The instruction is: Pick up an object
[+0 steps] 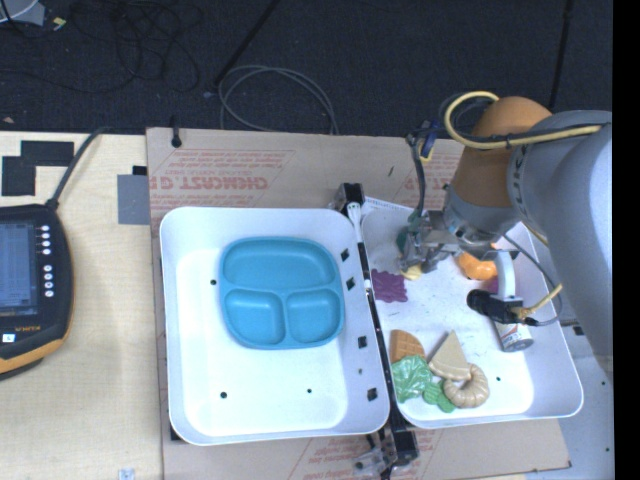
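Hand (418, 258) low in right bin (560, 393), purple piece (388, 287) just beside it (grip state unclear, cannot tell)

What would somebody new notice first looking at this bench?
Probably the bright blue divided tray, alone in the left bin. Next, the grey arm with its orange band, its end effector low over the right bin, near a purple piece. Toy foods cluster at that bin's near edge.

Robotics lab bench: cardboard sheet (300, 163) under two white bins (195, 368), teach pendant (25, 278) lying at left, loose cables (270, 93) across dark floor, toy food (440, 368) for grasp trials.
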